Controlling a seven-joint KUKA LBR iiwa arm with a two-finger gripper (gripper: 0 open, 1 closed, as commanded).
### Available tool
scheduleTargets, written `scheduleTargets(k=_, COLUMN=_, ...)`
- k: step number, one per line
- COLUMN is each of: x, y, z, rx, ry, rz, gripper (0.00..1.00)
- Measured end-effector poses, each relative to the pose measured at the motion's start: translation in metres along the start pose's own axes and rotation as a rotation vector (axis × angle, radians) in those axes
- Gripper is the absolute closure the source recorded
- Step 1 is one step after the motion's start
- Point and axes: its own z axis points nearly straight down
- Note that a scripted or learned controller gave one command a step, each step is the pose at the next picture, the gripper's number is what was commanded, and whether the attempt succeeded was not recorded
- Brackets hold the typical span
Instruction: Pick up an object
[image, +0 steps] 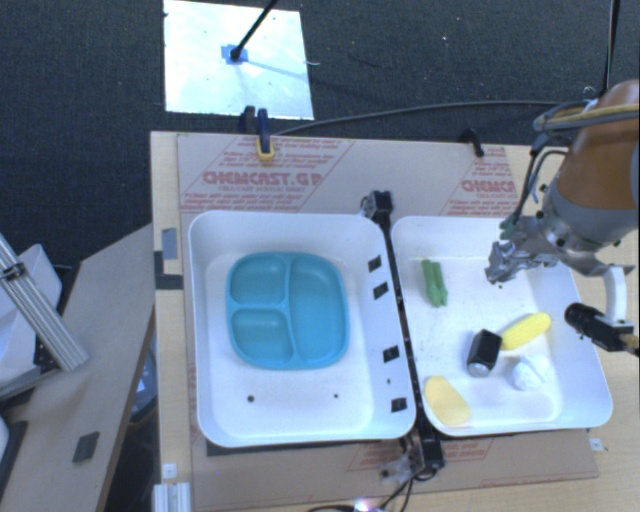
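Gripper (499, 270) hangs over far right bin (590, 400), can't tell its state from my feed, nothing visibly held, while graspables sit loose: green piece (434, 282) left, black can (484, 352) touching yellow corn (526, 330), white lump (527, 374), yellow lemon-shape (447, 400) near edge.

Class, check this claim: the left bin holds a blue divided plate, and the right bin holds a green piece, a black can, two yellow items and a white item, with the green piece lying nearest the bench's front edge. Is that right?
One detail is wrong. In the camera view, the green piece lies toward the back of the right bin, the farthest of the five from the front edge. The yellow item at the bin's front sits nearest that edge. The blue divided plate in the left bin, the black can, the other yellow item and the white item are as stated.
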Motion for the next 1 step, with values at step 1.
scheduleTargets(k=1, x=0.0621, y=-0.0135, z=0.0035, rx=-0.001, ry=0.000, rz=-0.001, gripper=1.00)
